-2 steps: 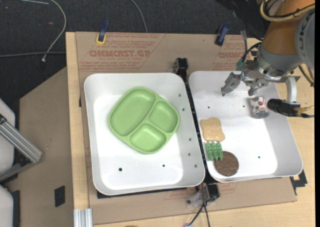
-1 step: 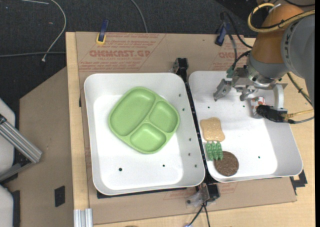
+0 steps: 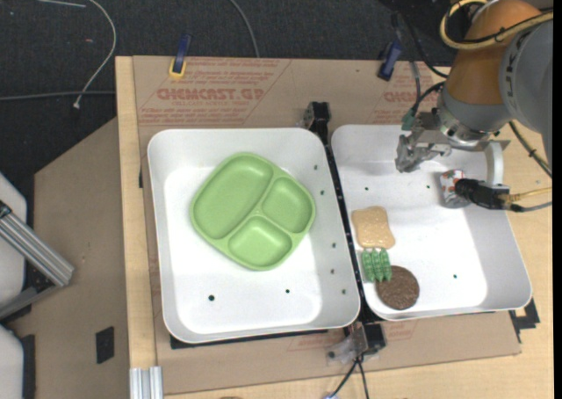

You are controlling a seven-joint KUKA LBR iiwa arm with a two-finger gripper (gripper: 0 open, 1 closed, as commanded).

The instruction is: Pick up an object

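Observation:
In the right bin, near its left wall, lie three small things in a row: a tan waffle-like piece, a green ridged piece and a brown round patty. My gripper hangs over the far part of the right bin, well above and behind these objects, with nothing visible between its fingers. The orange-banded arm reaches in from the upper right.
The left bin holds a green three-compartment plate. Blue clamps sit on the cardboard board behind the bins. Cables run across the dark floor at the back and beside the arm.

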